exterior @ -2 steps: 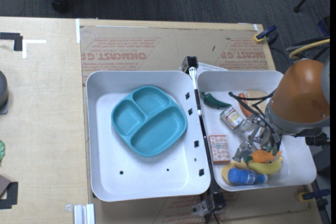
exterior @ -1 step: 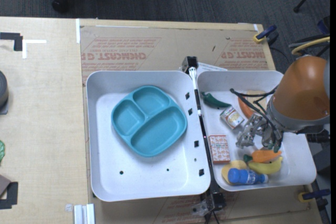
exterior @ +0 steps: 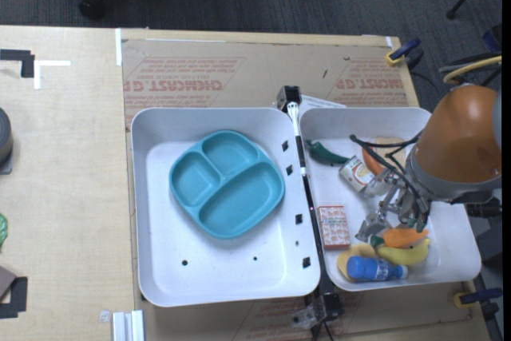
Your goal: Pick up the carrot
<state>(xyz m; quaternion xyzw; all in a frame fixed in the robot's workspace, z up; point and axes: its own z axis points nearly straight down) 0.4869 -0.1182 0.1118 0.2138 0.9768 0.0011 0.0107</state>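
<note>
- Clutter fills the right bin (exterior: 447,124): a green pepper (exterior: 326,152), a small carton (exterior: 356,172), a red card box (exterior: 333,225), a blue bottle (exterior: 372,270) and a banana (exterior: 406,253) lie close together, so the target has neighbours touching it.
- The carrot (exterior: 402,236) lies near the bin's front right, resting on the banana and just under the gripper (exterior: 389,221).
- The arm leans in from the right with its orange band (exterior: 467,136) over the bin, likely so the tool comes down onto the carrot.
- The left bin (exterior: 144,172) holds just a blue divided plate (exterior: 227,184), well apart from the work.
- Whether the gripper is parted or clenched cannot be told; the metal tip blurs into the carrot's green end, and the wrist hides the far right of the bin.
</note>
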